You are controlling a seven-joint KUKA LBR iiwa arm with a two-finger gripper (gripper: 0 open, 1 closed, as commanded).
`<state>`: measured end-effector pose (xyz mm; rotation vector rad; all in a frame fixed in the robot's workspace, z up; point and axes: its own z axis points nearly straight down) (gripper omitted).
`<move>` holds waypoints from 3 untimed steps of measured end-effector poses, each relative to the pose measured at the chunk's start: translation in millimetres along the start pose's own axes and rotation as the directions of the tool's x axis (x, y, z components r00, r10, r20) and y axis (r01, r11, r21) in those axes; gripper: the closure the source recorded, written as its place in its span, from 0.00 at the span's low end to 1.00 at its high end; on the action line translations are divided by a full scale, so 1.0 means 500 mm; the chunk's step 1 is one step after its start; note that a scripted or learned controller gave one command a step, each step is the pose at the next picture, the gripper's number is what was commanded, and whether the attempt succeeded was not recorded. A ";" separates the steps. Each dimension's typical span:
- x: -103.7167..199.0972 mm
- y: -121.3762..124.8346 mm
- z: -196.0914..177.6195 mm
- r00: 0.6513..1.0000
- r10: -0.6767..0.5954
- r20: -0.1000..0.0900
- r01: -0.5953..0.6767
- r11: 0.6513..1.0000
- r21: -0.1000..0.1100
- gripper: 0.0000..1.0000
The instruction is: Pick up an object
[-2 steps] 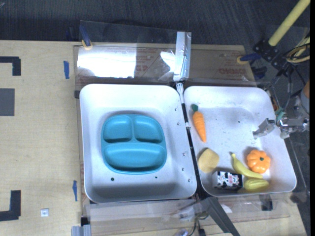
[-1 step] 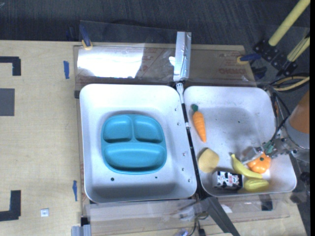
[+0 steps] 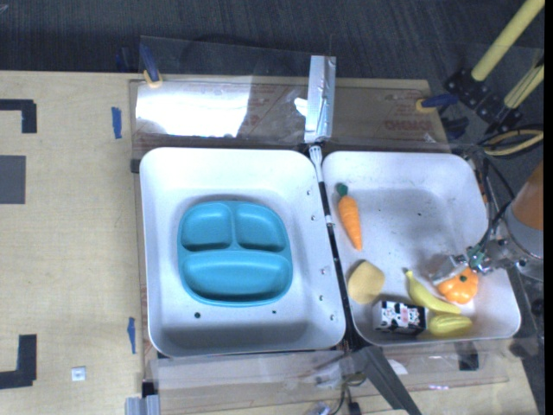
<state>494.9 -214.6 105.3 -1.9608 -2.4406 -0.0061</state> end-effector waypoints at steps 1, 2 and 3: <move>0.103 0.064 -0.169 0.987 0.158 0.010 -0.158 0.987 -0.006 1.00; 0.177 0.131 0.019 0.997 0.071 0.008 -0.071 0.997 0.001 1.00; 0.320 0.267 -0.157 0.998 -0.063 0.011 0.063 0.998 -0.007 1.00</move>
